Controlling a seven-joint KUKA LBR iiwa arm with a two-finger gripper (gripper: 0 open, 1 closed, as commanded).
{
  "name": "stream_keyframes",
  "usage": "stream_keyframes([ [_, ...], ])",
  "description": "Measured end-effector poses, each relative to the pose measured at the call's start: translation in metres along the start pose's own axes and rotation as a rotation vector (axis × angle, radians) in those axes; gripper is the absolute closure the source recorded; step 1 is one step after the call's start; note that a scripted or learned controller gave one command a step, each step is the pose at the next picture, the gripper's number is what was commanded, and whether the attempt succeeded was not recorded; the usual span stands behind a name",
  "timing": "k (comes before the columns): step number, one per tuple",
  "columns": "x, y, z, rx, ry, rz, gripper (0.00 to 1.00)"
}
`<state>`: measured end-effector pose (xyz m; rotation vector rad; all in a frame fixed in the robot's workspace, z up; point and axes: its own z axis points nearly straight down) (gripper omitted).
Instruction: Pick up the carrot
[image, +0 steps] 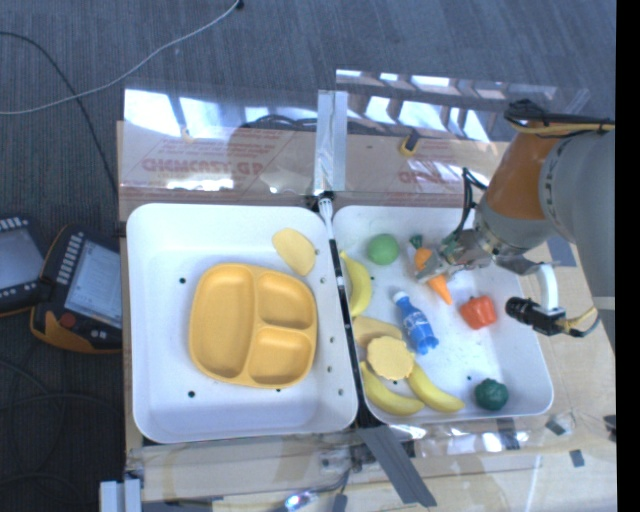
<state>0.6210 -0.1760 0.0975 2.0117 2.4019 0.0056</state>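
The carrot lies in the right bin (520, 350), near its far middle. Its green top points to the far left, and its orange tip (441, 291) points toward the front. My gripper (452, 258) comes in from the right and sits directly over the carrot's middle, hiding that part. An orange stretch of the carrot (424, 259) shows to the left of the gripper. The carrot appears to rest on the bin floor.
Around the carrot are a green ball (382, 249), a blue bottle (413, 322), an orange-red pepper (478, 312), bananas (412, 392), a round yellow biscuit (389, 357) and a dark green piece (490, 394). The left bin (160, 250) holds a yellow divided plate (253, 325) and a yellow slice (294, 250).
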Motion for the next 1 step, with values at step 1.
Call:
stream_keyframes([
  [1,0.0309,0.0237,-0.1241,0.014,0.0,0.254,1.0],
])
